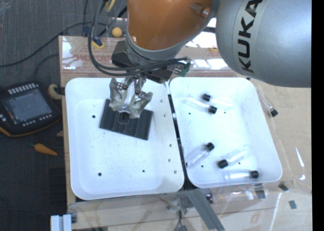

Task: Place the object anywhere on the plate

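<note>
gripper (pixel 129 104) hung over dark plate (pixel 126 121) in left bin (pixel 81 174); grip state: you couldn't tell. clear vials (pixel 200 152) lay in right bin (pixel 263 139). likely light, slippery, brittle; grip mid-body.

Two white bins (pixel 81 174) speckled with small black dots sit on a pale wood-toned bench (pixel 71 55); the left one bears a dark grey plate (pixel 139 126), the right one clear vials with black caps (pixel 206 97). The arm (pixel 268 22) across the top is silver-grey with black lettering and an orange band (pixel 162 7), and the gripper (pixel 130 104) is metallic grey. At left a black pendant (pixel 25 108) with a grey screen lies on dark grey carpet.
</note>
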`<state>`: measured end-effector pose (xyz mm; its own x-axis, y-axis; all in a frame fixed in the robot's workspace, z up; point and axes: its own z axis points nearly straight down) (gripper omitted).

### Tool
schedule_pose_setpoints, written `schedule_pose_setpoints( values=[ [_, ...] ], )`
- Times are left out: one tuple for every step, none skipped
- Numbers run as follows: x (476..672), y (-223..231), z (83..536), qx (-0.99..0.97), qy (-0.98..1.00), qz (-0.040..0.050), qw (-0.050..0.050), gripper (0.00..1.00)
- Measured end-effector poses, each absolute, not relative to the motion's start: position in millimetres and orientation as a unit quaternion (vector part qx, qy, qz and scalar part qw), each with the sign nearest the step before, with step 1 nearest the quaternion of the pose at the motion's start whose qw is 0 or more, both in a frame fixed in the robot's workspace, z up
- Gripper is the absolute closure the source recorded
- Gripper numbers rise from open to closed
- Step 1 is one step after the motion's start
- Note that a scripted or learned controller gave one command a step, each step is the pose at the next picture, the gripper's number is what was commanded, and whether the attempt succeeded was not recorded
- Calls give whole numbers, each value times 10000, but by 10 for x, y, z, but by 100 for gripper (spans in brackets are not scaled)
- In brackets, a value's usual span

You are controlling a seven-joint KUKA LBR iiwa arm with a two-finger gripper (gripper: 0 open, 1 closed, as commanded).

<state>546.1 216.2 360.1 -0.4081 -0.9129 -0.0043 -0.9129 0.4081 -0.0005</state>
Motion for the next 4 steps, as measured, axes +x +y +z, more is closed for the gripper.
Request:
schedule_pose_setpoints(
  values=[
    [5079, 2249, 1815, -6078, 7941, 20, -1, 100],
    [6064, 2123, 2511, -7130, 7011, 19, 23, 100],
    [4822, 2348, 2026, -7388, 6740, 25, -1, 100],
    [4839, 2346, 3024, -7560, 6546, 15, 20, 100]
  ],
)
